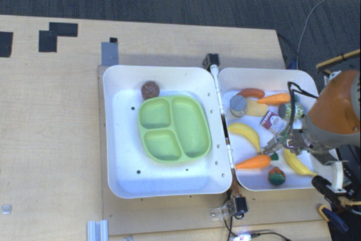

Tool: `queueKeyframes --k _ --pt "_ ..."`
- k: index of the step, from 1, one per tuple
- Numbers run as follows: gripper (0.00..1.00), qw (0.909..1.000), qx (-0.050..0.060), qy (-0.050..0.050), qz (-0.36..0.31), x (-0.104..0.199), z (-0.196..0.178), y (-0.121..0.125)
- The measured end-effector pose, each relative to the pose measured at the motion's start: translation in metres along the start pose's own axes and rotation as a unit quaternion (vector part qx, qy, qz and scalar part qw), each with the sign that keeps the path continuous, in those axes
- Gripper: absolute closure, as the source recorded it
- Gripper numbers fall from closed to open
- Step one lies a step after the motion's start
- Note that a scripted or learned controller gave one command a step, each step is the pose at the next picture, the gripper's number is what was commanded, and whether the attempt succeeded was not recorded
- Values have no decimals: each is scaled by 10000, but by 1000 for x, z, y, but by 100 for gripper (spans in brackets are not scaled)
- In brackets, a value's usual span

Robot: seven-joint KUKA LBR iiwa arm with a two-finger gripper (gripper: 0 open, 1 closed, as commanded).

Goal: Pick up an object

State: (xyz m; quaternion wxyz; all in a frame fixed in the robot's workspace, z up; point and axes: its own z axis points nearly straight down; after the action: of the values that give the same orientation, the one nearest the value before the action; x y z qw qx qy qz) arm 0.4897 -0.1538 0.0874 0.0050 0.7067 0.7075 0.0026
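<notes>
The right bin holds several toy foods: a red sausage, a carrot, a grey round piece, a red-and-white packet, a banana, a second carrot, a second banana and a green-and-red piece. My gripper reaches in from the right, low over the bin floor between the packet and the second carrot. It is open, with nothing between its fingers.
The left bin holds a green three-compartment plate and a small brown round piece at its back. A ridge divides the two bins. The arm's orange band hangs over the right bin's right edge.
</notes>
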Motion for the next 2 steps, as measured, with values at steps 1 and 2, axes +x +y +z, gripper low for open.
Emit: queueKeyframes --k 1,2 --pt "100 10000 -32 -5 -3 0 -12 3" --pt "100 10000 30 10 -25 -38 -3 113"
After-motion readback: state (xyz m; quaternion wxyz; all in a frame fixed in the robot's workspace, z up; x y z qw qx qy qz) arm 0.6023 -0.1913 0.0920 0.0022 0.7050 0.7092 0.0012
